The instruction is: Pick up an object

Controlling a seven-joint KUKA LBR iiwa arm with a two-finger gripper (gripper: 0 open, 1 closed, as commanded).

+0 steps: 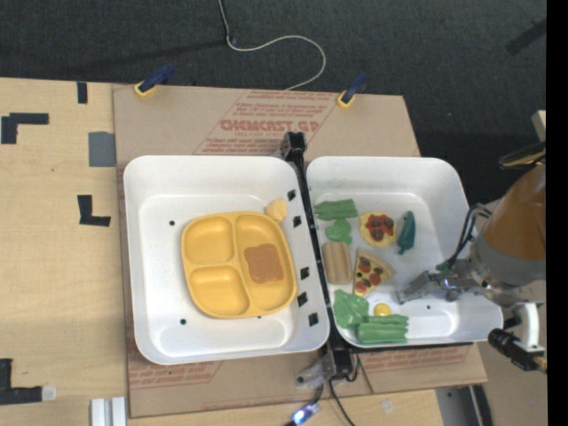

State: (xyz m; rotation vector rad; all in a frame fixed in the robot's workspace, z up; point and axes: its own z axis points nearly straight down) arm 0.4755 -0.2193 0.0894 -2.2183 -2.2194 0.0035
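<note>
Camera view: two white bins side by side on the table. The left bin (pixel 146 238) holds a yellow divided plate (pixel 238 263) with a brown square piece (pixel 264 263) in its lower right compartment, and a small pale yellow item (pixel 277 209) lies just off the plate's upper right edge.

The right bin (pixel 444 180) carries the toy food — green pieces (pixel 335 209) at the upper left of the bin, a tan bread-like block (pixel 336 261) below them, a round pizza piece (pixel 378 227), a pizza slice (pixel 371 272), a teal pepper-like item (pixel 406 232), green leafy bits (pixel 350 309) and a green pod cluster (pixel 383 328) at the bottom, with a small yellow blob (pixel 382 309) between them.

The arm enters from the right edge of the frame, orange band visible, and the gripper (pixel 410 290) sits low in the right bin's lower right area, just right of the pizza slice. It looks spread a little, not pressed together, with nothing between the fingers — it is blurry, so this is a judgement.

Step in hand is likely the approach to a grasp. The nearest candidates are the pizza slice and the yellow blob. To do it well, centre over one item only, come straight down, keep clear of the bin wall and the pod cluster, and close on the thickest part. The flat slice may slip out.
</note>
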